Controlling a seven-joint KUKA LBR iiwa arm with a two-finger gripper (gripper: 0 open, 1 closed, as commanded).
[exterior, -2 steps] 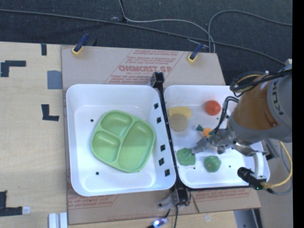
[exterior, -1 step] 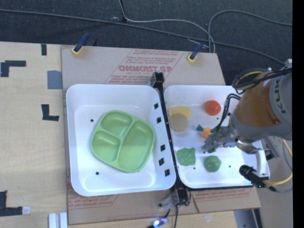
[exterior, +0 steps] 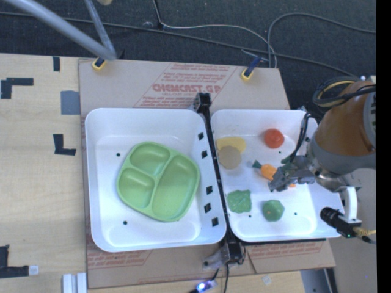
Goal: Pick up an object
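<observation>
One small orange carrot-like toy (exterior: 267,170) lies in the right bin (exterior: 256,118), touching the left side of the tool (exterior: 282,179), which hangs low over it; its grip cannot be told.

1. You have two white bins (exterior: 98,163), left and right.
2. One green divided plate (exterior: 159,180) in the left bin.
3. Six small toy food pieces (exterior: 273,138) in the right bin.

Light green divided plate (exterior: 159,180) in the white left bin (exterior: 98,163), right bin's (exterior: 305,227) got a red tomato (exterior: 274,138) and orange carrot (exterior: 267,170).
</observation>
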